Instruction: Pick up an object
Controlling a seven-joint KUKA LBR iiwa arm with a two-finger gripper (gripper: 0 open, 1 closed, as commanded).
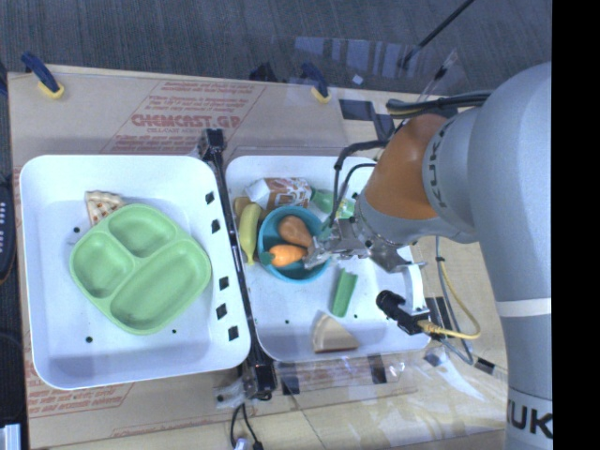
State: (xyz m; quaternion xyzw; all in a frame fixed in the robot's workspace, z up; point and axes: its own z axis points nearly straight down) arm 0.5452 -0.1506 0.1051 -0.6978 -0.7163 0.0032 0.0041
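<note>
Nothing lifted yet — gripper (323, 244) down at blue bowl (292, 244) rim beside carrot (286, 253); finger spread impossible to tell.

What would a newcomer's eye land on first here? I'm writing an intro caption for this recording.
Probably the big grey arm with its orange band, reaching from the right over the right bin, its gripper at a blue bowl holding orange food. Next, the green divided plate in the left bin.

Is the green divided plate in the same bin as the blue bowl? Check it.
No: the green divided plate lies in the left bin, while the blue bowl sits in the right bin.
</note>
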